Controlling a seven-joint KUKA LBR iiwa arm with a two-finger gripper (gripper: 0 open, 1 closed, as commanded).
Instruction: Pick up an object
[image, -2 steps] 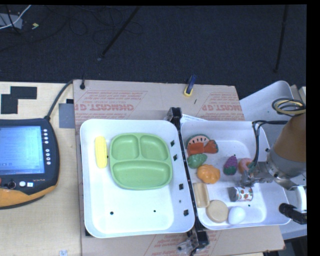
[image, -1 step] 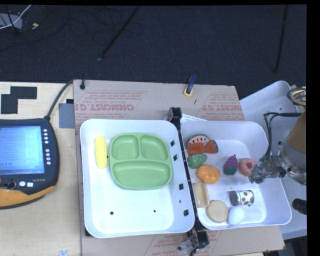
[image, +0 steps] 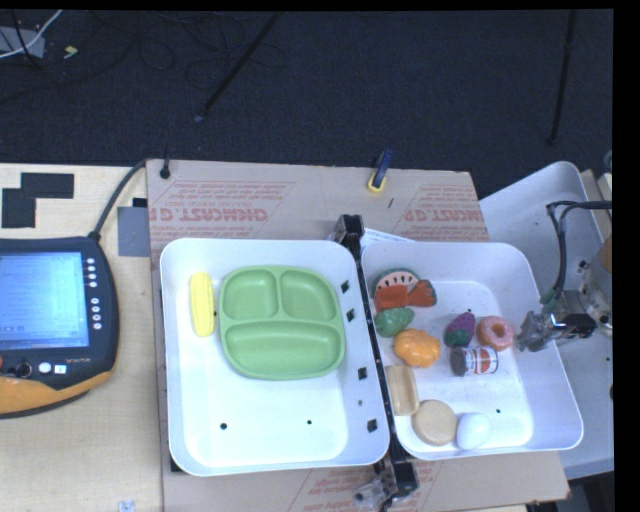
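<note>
bins: two shallow white bins, left bin (image: 200, 420) and right bin (image: 520, 300), glossy plastic, side by side
left bin: one green divided tray (image: 280, 322), one yellow corn cob (image: 201, 303)
right bin: about nine toy foods bunched near the divider, incl. a pink donut (image: 494, 332), a small can (image: 474, 361), a white egg (image: 472, 430)
gripper (image: 540, 330): sits at the right bin's right edge, just beside the donut; honestly can't tell how far open, nothing visibly in it

bench (image: 60, 440); two white bins (image: 260, 440), pendant (image: 50, 320)
</note>
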